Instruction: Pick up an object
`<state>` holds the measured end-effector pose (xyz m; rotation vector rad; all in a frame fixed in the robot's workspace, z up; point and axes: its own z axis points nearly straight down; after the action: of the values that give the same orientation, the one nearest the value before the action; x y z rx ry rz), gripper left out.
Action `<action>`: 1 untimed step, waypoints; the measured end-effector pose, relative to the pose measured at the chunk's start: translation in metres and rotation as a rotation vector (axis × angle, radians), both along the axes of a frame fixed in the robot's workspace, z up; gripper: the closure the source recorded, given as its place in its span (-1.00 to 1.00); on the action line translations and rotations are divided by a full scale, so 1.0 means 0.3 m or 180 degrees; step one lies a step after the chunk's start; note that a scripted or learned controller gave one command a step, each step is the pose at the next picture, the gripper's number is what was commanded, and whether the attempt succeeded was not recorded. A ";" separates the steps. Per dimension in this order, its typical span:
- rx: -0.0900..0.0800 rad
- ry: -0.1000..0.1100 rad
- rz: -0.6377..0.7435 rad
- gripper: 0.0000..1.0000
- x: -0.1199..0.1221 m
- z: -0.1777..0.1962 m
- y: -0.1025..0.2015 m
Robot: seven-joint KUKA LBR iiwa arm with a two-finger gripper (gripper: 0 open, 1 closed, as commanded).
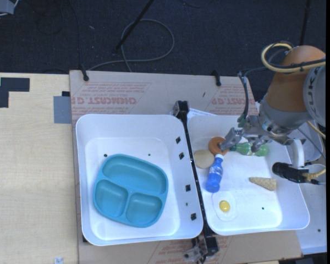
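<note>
Fried egg (pixel 225 207) sits near the right bin's (pixel 297 224) front edge; I'd grab the light, slick blue bottle (pixel 214 174) mid-body. Pincer (pixel 243 142) state: cannot tell.

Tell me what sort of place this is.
Most likely a robotics lab bench set up for grasping trials. A grey and orange arm reaches over two white bins; toy items such as a fried egg and blue bottle lie inside, and cables trail over the dark floor.
</note>
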<state>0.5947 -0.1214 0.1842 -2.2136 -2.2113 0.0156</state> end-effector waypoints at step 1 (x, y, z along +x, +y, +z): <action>-0.0003 -0.0042 0.0006 -1.00 0.010 0.028 0.000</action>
<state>0.5977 -0.1215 0.1927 -2.2187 -2.2204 0.0023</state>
